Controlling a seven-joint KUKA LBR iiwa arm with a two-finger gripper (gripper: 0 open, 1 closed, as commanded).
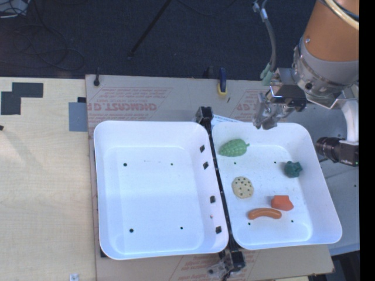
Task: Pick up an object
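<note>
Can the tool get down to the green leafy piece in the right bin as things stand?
Probably yes. The tool hangs above the right bin's back rim, and the green leafy piece lies just left of it on bare floor, apart from the speckled cookie. Nothing sits between them.

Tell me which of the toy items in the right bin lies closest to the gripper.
The light green leafy toy, near the far left corner of the right white bin. The gripper hangs above that far edge; the other four pieces lie farther away.
</note>
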